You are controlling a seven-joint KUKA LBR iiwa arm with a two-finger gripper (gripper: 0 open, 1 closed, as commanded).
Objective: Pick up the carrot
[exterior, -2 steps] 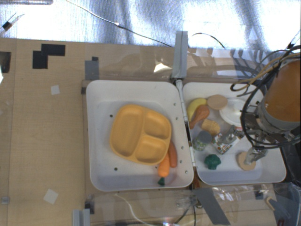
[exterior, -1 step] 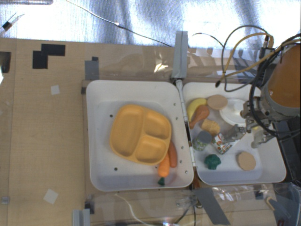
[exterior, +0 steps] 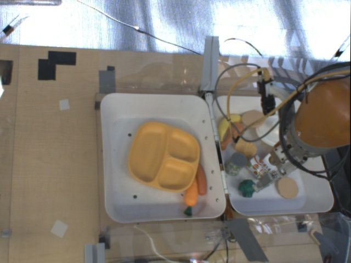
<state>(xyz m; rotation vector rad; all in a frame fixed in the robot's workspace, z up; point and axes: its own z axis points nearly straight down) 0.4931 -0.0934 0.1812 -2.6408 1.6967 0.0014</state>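
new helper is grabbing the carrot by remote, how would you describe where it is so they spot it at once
Look in the left bin, which holds a yellow tray. The carrot lies just off the tray's lower right corner, near the bin's front edge. It is bright orange with a green tip, unlike the darker sausage touching its right side.

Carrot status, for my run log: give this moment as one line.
carrot: left bin, beside tray | gripper: over right bin, apart from carrot | pick: not done

A yellow divided tray (exterior: 163, 155) lies in the left bin (exterior: 116, 147).
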